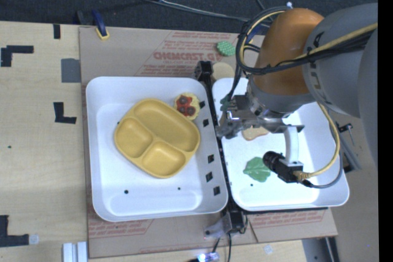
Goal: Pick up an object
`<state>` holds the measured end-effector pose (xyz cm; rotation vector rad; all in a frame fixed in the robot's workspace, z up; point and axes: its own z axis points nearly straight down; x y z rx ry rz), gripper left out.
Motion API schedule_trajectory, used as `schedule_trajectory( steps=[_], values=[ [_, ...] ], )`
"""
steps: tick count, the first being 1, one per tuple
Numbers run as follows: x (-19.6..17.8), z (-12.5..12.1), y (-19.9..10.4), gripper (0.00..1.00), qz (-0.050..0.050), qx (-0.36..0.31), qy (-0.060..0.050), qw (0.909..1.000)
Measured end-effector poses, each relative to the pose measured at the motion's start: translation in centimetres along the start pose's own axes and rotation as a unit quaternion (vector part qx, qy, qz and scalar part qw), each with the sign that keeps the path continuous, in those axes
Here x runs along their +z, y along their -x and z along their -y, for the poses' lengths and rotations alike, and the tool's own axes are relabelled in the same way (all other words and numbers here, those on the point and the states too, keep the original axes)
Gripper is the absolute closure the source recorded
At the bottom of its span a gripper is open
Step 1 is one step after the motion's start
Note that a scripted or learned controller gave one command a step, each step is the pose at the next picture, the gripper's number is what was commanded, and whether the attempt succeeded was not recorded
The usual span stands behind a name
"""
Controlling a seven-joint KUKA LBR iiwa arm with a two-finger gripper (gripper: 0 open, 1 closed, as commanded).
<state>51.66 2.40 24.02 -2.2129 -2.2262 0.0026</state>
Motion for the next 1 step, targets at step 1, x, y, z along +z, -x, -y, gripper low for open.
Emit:
schedule_trajectory(
  steps=[1],
  values=[
    [-0.39, 0.4, -5.8, 1.0, 0.0, -0.001, 0.0, 1.0]
  ],
)
